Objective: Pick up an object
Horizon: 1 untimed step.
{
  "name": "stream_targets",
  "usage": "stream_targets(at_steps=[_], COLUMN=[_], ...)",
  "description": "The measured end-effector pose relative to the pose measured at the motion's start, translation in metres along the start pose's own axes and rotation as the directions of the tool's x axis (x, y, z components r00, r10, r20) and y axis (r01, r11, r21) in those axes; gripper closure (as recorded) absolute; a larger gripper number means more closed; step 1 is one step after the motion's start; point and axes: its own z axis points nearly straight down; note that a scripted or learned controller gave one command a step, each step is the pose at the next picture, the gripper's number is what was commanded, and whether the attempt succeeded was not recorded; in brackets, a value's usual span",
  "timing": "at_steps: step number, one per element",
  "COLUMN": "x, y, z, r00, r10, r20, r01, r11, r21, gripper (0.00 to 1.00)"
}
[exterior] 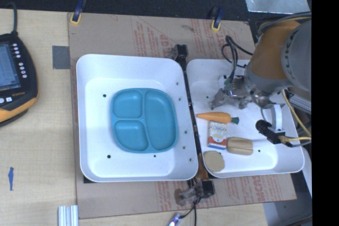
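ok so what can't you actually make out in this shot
- Gripper, camera view: small and dark against the right bin; whether it is open or shut is unreadable.
- Packet, camera view: its print is too small to read.
- Arm, camera view: cut off by the right edge.
- Handheld controller, camera view: cut off by the left edge, its screen unreadable.

The arm (288, 55) was rounded and grey, with a broad orange band above the wrist; black cables looped beside its dull metal gripper (229, 97).
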Motion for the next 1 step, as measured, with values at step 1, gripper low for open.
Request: stream_targets(at_steps=[1], x=[0.0086], y=[-0.0363], z=[0.0], r00=[1.0], r10=[0.0], r20=[-0.001], r01=[0.0], r11=[1.0], r21=[-0.001], gripper=[0.0])
